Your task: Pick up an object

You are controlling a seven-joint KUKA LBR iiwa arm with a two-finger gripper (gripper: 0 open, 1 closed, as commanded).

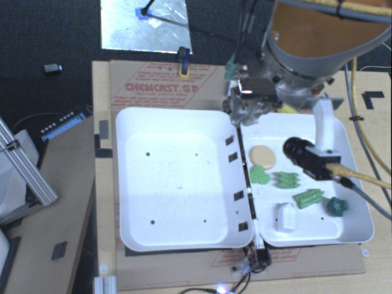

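Hovering: the hand [245, 106] is seen over the far edge of the bins, at the seam between them, under the grey and orange arm [318, 29].
Hand state: whether it is apart or together cannot be told, as it is blurred and partly hidden by the wrist.
Right bin [352, 164]: six small things are held here, all lying loose on its floor.
Nearest thing: a tan disc [263, 156] is found nearer the camera than the hand, apart from it.
Beside the disc: a green lump [260, 175] and a green ridged piece [286, 179] are set just in front.
Further off: a green long piece [307, 197], a teal lump [336, 206] and a white block [285, 217] are placed toward the near rim.
Left bin [177, 176]: its white floor is shown.
Bench [61, 182]: both bins are carried on a cardboard sheet [159, 84].
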